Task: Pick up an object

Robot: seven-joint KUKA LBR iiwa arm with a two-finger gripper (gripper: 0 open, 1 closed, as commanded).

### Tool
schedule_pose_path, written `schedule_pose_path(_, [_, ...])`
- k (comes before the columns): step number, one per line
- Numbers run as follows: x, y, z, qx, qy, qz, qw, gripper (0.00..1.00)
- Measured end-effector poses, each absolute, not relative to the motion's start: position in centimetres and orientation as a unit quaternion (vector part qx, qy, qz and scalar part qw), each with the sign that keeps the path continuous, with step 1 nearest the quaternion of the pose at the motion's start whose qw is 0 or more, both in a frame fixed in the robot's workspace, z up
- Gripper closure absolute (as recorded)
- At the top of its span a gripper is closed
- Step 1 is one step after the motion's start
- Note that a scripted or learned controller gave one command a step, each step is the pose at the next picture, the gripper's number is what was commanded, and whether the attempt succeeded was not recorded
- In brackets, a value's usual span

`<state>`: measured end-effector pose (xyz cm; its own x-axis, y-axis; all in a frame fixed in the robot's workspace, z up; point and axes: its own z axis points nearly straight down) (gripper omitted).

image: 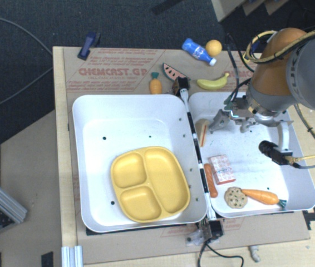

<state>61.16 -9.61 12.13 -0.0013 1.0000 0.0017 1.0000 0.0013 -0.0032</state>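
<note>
the claw [236,120] is hanging low over the far part of the right bin [296,177], at the end of the grey arm [313,77], which is reaching in from the right; whether the claw is open or closed cannot be told from this angle, and i am seeing nothing gripped in it; bare bin floor is lying beneath it.

the things open to picking are lying in the right bin, all apart from the claw; a tan stick [202,133] is lying along the bin's left wall, near the claw and to its left; a pink packet [222,168] is lying flat near the middle; a sausage [210,181] is lying against the left wall, just beside the packet; a cookie [235,197] is lying at the near edge; a carrot [262,196] is lying just beside the cookie, its green end pointing right.

the left bin [90,127] is holding a yellow divided plate [149,182], sitting toward the near side.

on the table [118,71] behind the bins, a banana [212,82], a watermelon slice [172,71], a blue bottle [198,51] and a yellow-orange ball [213,47] are lying; the ball is sitting just beside the bottle.
</note>
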Motion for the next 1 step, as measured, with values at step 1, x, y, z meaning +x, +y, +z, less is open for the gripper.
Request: schedule_pose_path(1, [55.77,-9.20,8.41,-0.707,-0.707,0.0005,0.001,0.00])
